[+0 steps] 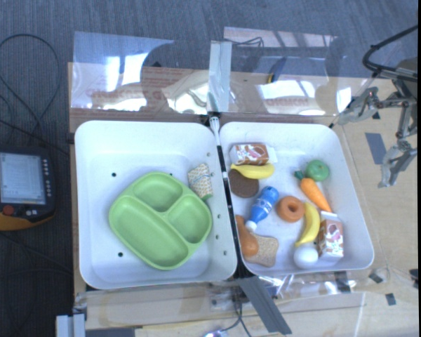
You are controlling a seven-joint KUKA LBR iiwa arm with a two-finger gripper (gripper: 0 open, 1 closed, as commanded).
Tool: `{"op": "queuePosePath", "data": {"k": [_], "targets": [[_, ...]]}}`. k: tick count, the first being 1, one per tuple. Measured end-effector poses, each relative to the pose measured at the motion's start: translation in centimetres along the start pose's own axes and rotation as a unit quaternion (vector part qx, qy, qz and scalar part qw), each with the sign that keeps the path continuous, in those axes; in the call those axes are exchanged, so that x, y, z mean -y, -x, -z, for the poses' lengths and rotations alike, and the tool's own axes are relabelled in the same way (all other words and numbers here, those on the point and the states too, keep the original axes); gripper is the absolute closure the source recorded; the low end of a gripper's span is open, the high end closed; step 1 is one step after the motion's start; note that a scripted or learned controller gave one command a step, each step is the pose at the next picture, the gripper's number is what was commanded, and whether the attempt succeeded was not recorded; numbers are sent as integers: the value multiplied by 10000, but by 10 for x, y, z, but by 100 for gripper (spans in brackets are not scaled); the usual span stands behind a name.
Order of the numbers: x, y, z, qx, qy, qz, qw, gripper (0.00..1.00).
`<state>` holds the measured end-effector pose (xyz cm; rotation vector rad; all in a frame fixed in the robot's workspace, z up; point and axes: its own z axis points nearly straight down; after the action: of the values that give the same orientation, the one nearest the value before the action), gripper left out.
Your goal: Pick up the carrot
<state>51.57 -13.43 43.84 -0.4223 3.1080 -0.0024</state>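
Observation:
The carrot [314,194] is a small orange cone lying in the right bin [347,188], near its right wall, with the thick end pointing to the back left. A round green toy [317,170] touches that thick end. A brown donut [290,208] lies just left of the carrot, and a yellow banana [310,223] curves along its lower tip. Nothing covers the carrot from above.
The right bin also holds a snack pack [250,153], a second banana [252,171], a blue bottle [262,206], a juice box [330,236], a white egg [305,256] and a bread slice [265,250]. A green divided plate [161,220] lies in the left bin. Metal hardware [398,146] stands off the bench's right side.

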Motion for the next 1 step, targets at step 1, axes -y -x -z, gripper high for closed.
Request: {"op": "queuePosePath", "data": {"k": [1], "targets": [[1,-7,-178,-47,31,738,9973,0]]}}
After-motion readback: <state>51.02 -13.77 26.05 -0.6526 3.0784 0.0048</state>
